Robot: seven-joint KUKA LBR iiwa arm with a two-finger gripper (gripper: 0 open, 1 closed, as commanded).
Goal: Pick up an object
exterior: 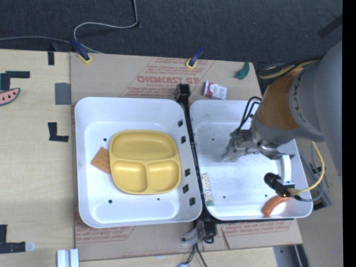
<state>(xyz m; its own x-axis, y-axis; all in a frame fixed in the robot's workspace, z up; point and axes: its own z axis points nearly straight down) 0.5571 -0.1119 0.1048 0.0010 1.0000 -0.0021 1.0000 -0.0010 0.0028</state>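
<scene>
Camera view: we are seeing the gripper [232,152] hanging over the middle of the right bin [236,191], and we cannot tell whether it is spread or pressed together.
We are finding an orange object [273,207] lying in the right bin's lower right corner, well apart from the gripper. A printed strip [207,189] is lying along that bin's left wall. Beyond that wall, a yellow divided plate [146,161] is sitting in the left bin [94,204].

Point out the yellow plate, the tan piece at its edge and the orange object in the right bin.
yellow plate [146,161], camera view, middle, by its dividing ridge
tan piece [101,160], camera view, exposed part left of plate
orange object [272,207], camera view, its rounded top
</scene>
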